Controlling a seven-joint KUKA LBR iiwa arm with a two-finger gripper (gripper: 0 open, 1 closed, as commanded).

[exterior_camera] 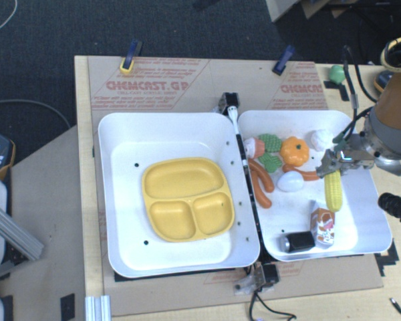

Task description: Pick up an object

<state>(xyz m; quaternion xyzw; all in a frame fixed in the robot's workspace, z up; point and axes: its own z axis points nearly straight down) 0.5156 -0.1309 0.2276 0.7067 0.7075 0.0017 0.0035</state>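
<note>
The right bin (374, 212) holds several toy foods. An orange fruit (295, 151) sits beside green pieces (269, 143), with a white egg (291, 181) and a white ball (319, 139) nearby. Red sausages (260, 180) lie along the bin's left wall. A yellow corn cob (333, 192) lies upright in the view, with a small printed carton (323, 227) and a black cylinder (299, 241) nearer the front. My gripper (337, 164) hangs low in this bin, right at the corn cob's top end and next to a thin orange stick (309, 175).
The left bin (110, 179) carries a yellow divided plate (186, 198). A black divider clip (228, 102) sits between the bins at the back. Two clamps (129, 56) (284, 60) hold the cardboard's far edge. A green ball (336, 73) rests beyond the right bin.
</note>
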